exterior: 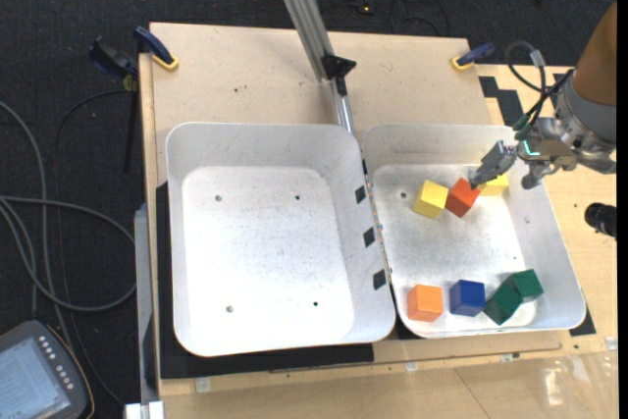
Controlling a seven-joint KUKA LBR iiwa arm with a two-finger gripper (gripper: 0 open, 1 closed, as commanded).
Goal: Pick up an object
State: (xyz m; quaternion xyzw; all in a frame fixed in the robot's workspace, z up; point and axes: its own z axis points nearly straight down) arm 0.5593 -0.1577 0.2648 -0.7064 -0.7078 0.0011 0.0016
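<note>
Camera view, looking down at a slant: the tan tabletop (255,83) carries two shallow white bins side by side. The left bin (186,211) sits beside the right bin (549,240), their inner walls touching along the middle.

The grey arm (589,103) comes in from the right edge, and the claw (505,164) hangs low over the upper part of the right bin. One dark finger (488,165) slants down and meets the top of the red-orange block (461,197); the other finger (535,174) stands well off to the right, so the claw is spread wide, with nothing shown between its fingers.

The red-orange block lies tilted on the bin floor, touching the yellow block (430,199) on its left. Just behind the near finger, a second yellow piece (496,183) peeks out, partly hidden.

Down along the front wall of the right bin, a row: the orange block (425,301), then the blue block (468,297) just beside it, then the dark green block (514,294), which looks like two green pieces pressed together, though that is hard to tell.

Blue-and-yellow clamps (157,49) grip the tabletop's far corners, and a metal pole (299,0) slants down to the junction between the bins.
</note>
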